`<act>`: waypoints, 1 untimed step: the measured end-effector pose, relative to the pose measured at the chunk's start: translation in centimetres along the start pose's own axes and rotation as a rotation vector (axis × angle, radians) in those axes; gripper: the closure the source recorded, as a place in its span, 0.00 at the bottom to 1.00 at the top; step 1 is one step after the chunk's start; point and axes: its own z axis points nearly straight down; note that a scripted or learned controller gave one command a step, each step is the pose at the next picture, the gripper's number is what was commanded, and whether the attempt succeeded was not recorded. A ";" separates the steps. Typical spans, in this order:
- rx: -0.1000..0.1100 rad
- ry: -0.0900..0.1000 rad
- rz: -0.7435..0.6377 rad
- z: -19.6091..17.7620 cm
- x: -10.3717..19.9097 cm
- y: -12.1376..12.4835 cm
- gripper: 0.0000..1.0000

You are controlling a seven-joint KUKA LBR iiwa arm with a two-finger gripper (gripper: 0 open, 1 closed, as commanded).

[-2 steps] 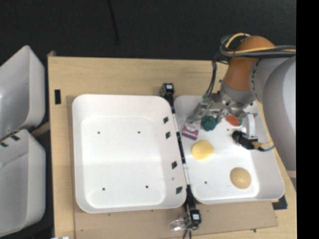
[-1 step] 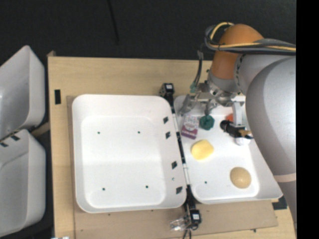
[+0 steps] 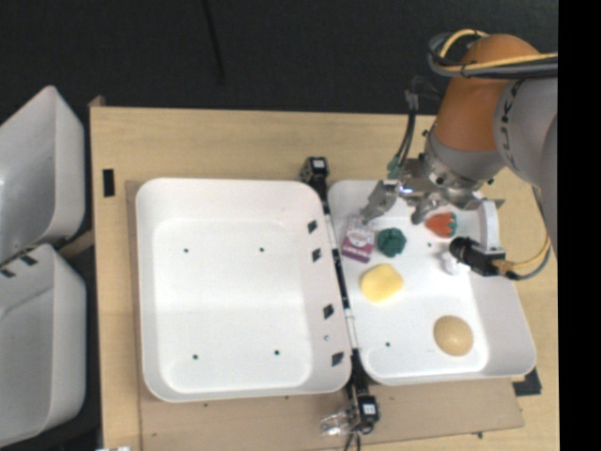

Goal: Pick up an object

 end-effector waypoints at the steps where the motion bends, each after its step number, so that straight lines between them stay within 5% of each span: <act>1: 0.003 0.001 0.003 10.9 -6.2 2.5 0.00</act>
